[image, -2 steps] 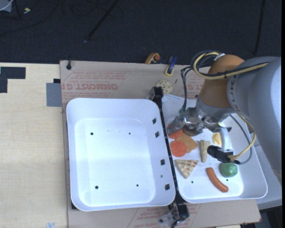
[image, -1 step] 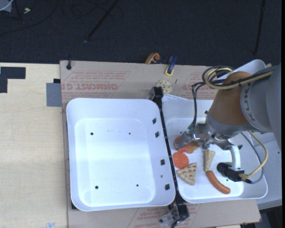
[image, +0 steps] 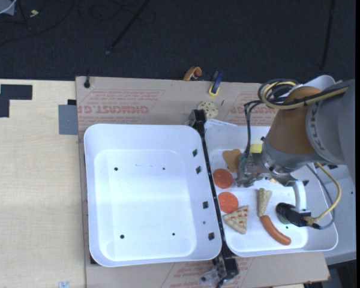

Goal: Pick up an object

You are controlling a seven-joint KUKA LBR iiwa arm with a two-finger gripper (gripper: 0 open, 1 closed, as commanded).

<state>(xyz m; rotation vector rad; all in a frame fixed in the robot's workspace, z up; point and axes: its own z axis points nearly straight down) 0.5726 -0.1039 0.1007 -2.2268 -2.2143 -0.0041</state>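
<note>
- Camera view, looking down at a slant: the grey arm with its orange band reaches in from the right, and its gripper is low over the right bin, near that bin's middle.
- Whether the gripper is open or closed cannot be told from this angle, and nothing can be seen held in it.
- Six toy food pieces lie in the same bin, all close to the gripper.
- A tan lump sits just beside the gripper, up and to its left.
- A red disc lies just left of the gripper; a second red disc lies below that one, near the gripper's lower left.
- A pale cone-shaped piece lies just below the gripper, to its right.
- A tan wedge lies farther below the gripper, beside the second disc.
- An orange-red sausage lies farthest below, tilted, right of the wedge.
- The left bin sits well to the gripper's left, touching the right bin.
</note>
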